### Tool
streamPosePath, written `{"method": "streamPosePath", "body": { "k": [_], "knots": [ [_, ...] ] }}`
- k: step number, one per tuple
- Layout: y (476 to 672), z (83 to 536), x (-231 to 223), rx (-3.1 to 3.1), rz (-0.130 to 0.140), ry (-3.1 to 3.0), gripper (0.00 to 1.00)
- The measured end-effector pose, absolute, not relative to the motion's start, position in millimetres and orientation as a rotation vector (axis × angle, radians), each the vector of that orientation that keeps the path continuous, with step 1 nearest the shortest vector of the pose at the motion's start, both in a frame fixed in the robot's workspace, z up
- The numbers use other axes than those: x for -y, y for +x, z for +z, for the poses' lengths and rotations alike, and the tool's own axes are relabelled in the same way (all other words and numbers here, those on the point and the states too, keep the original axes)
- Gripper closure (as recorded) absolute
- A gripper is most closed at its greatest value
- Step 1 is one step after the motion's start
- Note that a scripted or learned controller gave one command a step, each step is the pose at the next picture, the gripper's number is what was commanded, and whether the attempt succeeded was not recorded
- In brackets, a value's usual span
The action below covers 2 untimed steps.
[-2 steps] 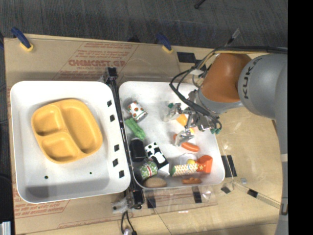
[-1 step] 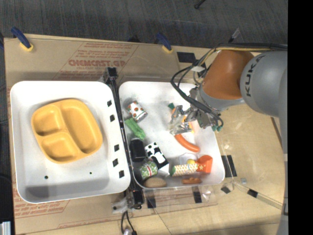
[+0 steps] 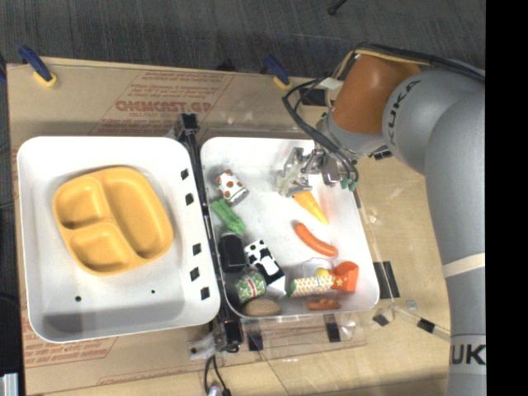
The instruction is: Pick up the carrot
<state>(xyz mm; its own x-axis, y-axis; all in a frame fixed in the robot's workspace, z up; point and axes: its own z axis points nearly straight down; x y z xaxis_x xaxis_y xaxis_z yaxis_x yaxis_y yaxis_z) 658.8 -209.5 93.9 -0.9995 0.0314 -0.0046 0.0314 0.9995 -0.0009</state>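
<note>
The hand (image 3: pixel 302 177) sits at the upper right of the right bin (image 3: pixel 272 151), touching the carrot (image 3: pixel 312 205). Its grip cannot be told.

A divided tray (image 3: pixel 111 219) lay in the left bin (image 3: pixel 49 312); the carrot (image 3: pixel 312 205) lay in the right bin (image 3: pixel 260 157), just below the tool (image 3: pixel 307 172).

A thick grey cylindrical robot arm (image 3: pixel 450 163) bears an orange band (image 3: pixel 365 96), black cables, dark lettering and a metallic gripper (image 3: pixel 305 172).
</note>
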Motion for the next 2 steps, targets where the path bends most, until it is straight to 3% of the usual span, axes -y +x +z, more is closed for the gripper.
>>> {"method": "streamPosePath", "body": {
  "k": [1, 2],
  "knots": [
    [656.4, 142.9, 211.0, -3.129, -0.004, 0.161, 1.0],
    [559.7, 92.7, 209.3, -3.139, -0.001, -0.052, 1.0]
  ]
}}
